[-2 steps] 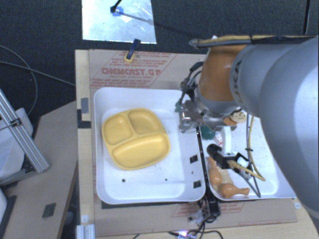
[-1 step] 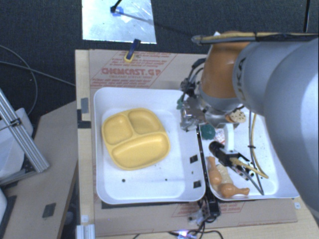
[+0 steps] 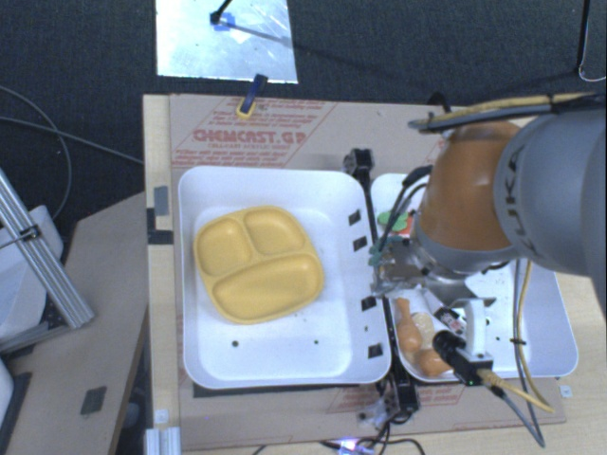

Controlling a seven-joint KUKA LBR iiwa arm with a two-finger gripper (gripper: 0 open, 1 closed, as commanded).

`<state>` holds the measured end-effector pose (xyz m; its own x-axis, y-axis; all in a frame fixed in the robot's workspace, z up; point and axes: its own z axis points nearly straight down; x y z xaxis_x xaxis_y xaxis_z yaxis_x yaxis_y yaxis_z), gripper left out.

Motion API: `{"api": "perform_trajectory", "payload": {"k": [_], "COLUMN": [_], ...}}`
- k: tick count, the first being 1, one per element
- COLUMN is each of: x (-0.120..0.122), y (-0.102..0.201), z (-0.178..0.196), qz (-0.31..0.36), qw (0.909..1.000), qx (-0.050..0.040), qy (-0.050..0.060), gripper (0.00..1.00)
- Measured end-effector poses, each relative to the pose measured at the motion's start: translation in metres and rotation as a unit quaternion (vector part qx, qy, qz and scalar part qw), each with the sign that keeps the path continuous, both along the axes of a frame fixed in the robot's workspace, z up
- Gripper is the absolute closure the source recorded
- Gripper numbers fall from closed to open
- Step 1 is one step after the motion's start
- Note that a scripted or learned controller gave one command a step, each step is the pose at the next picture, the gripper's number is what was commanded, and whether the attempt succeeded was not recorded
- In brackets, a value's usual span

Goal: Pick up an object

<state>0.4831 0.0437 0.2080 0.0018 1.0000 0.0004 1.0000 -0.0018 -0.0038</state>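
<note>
Far left of the frame: a slanted aluminium rail (image 3: 43,254) over pale surfaces, with a dark cable (image 3: 57,131) curving across the black floor. Upper left of centre: a shiny square sheet (image 3: 194,36) lying on the floor, and just below it a small blue-and-yellow tool (image 3: 251,96) resting at the top edge of the brown board (image 3: 285,133) printed with red lettering. Centre left: the left white bin (image 3: 275,349), holding a yellow divided tray (image 3: 258,263) with three compartments, lying flat and slightly rotated in the bin's upper left part. Centre: black clips (image 3: 358,245) along the seam between the two bins. Right of centre: the right white bin (image 3: 555,339), largely covered by the grey arm (image 3: 560,197) with its orange band (image 3: 465,192), reaching in from the right edge. Below the wrist, near the bin's left wall: tan, rounded objects (image 3: 417,337) lying on the bin floor at lower centre-right, with a small green-and-red item (image 3: 398,222) peeking out further up. Gripper (image 3: 432,301) hanging over those objects, mostly hidden beneath the wrist; cannot tell whether spread or closed, or whether anything held.
</note>
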Motion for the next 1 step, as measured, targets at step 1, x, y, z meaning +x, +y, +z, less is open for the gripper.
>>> {"api": "perform_trajectory", "payload": {"k": [1], "x": [0.0041], "y": [0.0745], "z": [0.0713], "qz": [0.007], "qw": [1.0000], "qx": [0.0017], "qy": [-0.006], "gripper": [1.00]}}
